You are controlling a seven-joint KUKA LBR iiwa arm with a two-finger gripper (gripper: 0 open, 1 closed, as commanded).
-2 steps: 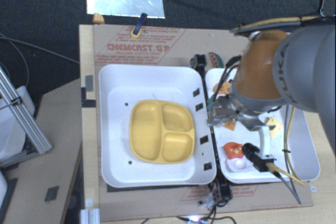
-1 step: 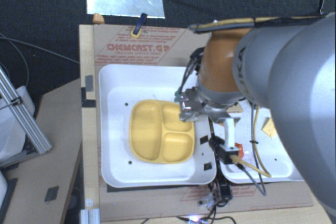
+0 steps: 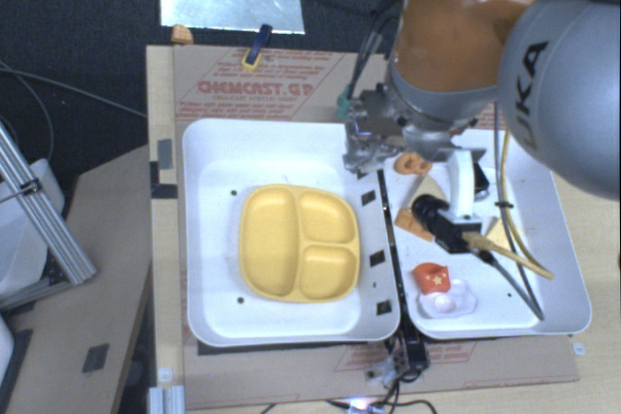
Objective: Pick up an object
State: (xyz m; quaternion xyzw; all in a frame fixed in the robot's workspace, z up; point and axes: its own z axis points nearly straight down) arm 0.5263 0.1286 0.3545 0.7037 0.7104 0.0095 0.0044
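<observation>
Because the arm (image 3: 505, 34) reaches in from the right, its pincer (image 3: 374, 139) hangs low over the rim between the bins, grip state unclear, while candidates like the tomato (image 3: 433, 277) wait in the right bin (image 3: 568, 281), the yellow tray (image 3: 298, 242) in the left bin (image 3: 209, 208).

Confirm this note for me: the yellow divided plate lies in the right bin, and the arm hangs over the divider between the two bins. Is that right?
One slip: the yellow divided plate lies in the left bin, not the right bin, as the camera view shows. The arm does hang over the divider between the two bins.
</observation>
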